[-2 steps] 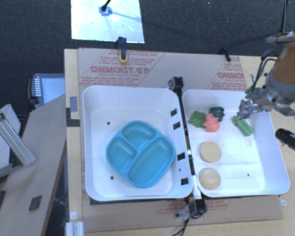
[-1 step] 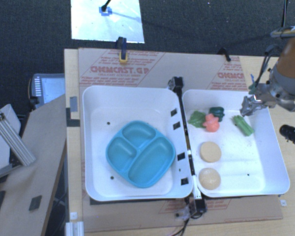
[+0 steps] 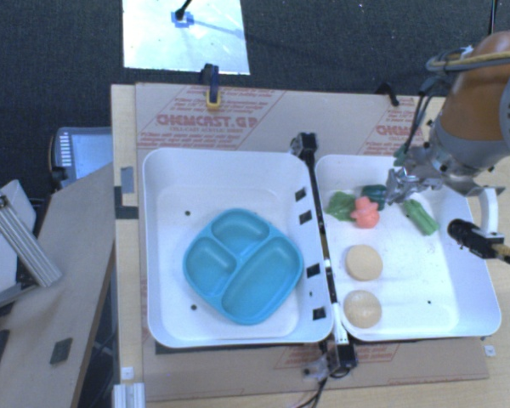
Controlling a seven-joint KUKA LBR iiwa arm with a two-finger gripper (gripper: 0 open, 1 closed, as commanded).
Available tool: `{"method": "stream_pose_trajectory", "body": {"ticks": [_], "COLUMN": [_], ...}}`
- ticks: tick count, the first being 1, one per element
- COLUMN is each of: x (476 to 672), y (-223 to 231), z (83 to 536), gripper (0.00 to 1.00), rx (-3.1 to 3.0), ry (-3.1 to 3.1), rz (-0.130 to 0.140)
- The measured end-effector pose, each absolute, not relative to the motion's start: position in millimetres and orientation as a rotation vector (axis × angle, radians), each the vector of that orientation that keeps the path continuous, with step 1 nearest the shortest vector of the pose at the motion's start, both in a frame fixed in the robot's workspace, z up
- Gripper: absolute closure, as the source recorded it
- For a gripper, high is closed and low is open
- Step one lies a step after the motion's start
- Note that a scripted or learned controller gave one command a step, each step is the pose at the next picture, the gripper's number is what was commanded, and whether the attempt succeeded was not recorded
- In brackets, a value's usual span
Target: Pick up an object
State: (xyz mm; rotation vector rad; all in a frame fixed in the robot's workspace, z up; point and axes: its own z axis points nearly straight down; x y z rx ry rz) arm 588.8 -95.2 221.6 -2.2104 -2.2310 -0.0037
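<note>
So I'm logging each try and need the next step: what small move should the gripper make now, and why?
Probably a short drop straight down. The gripper hangs in the right bin, right by the dark green object and the pink toy, with nothing seen between its fingers. Lowering first, then closing, seems the likeliest way to a hold.

A cardboard-topped bench point(image 3: 238, 109) bears two white bins point(image 3: 166, 253) point(image 3: 472, 313) side by side.
</note>
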Motion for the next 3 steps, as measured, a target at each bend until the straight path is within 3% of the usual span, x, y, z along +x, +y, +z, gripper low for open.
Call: {"method": "stream_pose_trajectory", "body": {"ticks": [3], "x": [553.3], "y": [70.0], "z": [211.5], "gripper": [1.0], "rx": [-2.209], "ry": [-2.231], "rz": [-0.003]}}
